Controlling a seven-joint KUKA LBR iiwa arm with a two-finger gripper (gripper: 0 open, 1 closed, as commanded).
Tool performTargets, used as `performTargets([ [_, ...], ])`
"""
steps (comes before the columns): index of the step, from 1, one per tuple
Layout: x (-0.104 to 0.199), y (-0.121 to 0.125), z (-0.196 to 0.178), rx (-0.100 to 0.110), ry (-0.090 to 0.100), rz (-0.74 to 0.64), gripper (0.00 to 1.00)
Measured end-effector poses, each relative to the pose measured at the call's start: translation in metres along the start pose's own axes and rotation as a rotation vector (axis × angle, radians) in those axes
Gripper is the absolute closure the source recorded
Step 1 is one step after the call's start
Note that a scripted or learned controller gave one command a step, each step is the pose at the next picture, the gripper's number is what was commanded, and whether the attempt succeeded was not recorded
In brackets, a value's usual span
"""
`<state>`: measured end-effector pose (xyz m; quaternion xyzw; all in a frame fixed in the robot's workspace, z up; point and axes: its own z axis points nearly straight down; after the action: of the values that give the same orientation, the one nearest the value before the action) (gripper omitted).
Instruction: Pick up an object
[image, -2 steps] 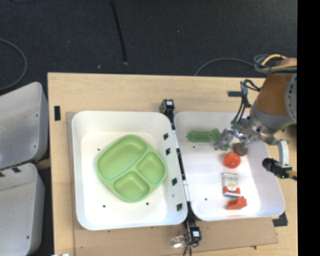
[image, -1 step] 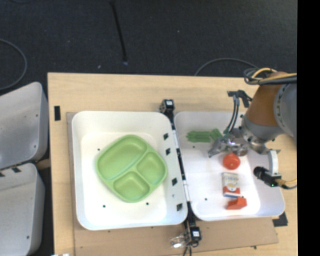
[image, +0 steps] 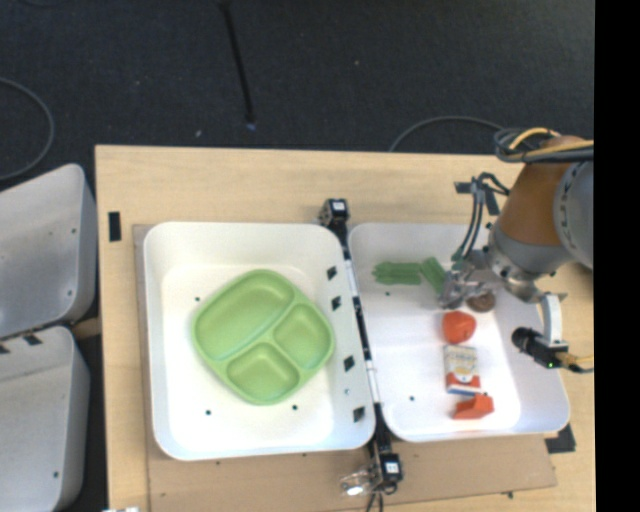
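A wooden bench (image: 120, 300) carries two shallow white bins set side by side, seen from above at a slant. The left bin (image: 170, 420) holds a light green divided plate (image: 262, 336) with three compartments, lying flat near the bin's middle and turned at an angle to the bin's walls. A row of small black clips marks the seam where the two bins meet. The right bin (image: 410, 410) holds several small things: a dark green flat piece (image: 408, 272) lies near its far wall, one end reaching toward the gripper; a red rounded object (image: 459, 325), possibly a toy tomato, sits just below the gripper; nearer the camera lies a small printed carton (image: 461, 367), and touching its near end an orange-red wedge-shaped piece (image: 474, 406). The grey arm with its orange band (image: 532, 205) reaches in from the right, its wrist low over the far part of the right bin. The gripper (image: 462, 293) hangs just above the red rounded object and beside the end of the green piece, with a small brownish thing (image: 483, 299) just to its right. Whether the fingers are spread or closed cannot be told from this angle, and no object is seen between them.
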<state>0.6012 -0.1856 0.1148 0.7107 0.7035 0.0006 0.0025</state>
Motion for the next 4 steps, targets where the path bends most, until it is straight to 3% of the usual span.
performTargets([
  [2,-0.008,0.003,-0.115,-0.003,0.000,-0.016,1.00],
  [3,-0.009,0.004,-0.117,0.002,0.001,-0.015,1.00],
  [4,0.043,0.006,-0.129,0.003,0.003,-0.017,1.00],
])
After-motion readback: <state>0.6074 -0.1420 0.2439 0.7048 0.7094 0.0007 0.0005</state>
